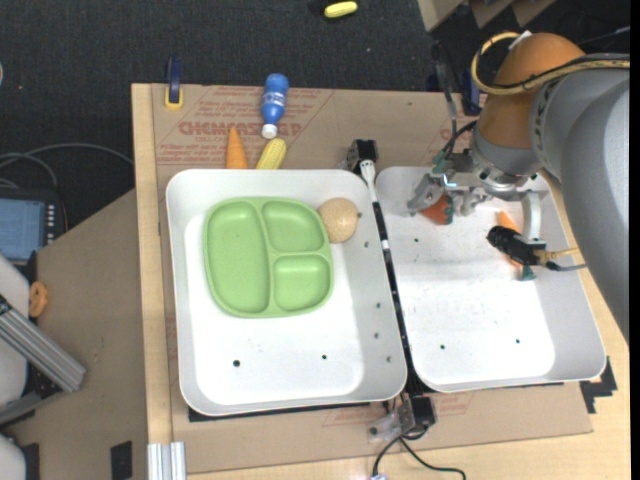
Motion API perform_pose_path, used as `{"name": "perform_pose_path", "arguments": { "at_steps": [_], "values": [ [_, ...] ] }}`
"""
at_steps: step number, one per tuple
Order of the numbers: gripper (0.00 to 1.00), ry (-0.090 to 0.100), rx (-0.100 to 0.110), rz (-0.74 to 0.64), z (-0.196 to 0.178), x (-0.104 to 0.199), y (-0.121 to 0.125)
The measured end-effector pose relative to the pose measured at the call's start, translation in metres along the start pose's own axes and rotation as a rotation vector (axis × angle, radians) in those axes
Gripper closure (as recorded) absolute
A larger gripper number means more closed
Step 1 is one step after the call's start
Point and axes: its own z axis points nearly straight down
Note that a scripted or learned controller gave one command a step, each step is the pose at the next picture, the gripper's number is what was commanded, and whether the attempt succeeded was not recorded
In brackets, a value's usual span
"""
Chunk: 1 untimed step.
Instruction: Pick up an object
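My gripper (441,199) is low over the far left corner of the right bin (480,318). A small red-orange object (434,211) lies right under it and is partly covered by it. I cannot see whether the object sits between the gripper's parts or only beneath them. Another small orange piece (506,220) shows just to the right of the gripper. In the left bin (270,368) there is a green divided plate (268,256), with a tan round object (339,218) at its upper right corner.
Beyond the bins, a blue-and-white bottle (273,102), an orange carrot (235,149) and a yellow corn piece (271,153) lie on the cardboard. A yellow item (341,9) lies on the dark floor. The grey arm (590,138) crosses the right bin's far right side.
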Motion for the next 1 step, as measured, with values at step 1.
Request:
{"name": "perform_pose_path", "arguments": {
  "at_steps": [1],
  "values": [
    [0.0,0.002,0.01,0.004,0.0003,-0.0172,-0.0404]
  ]
}}
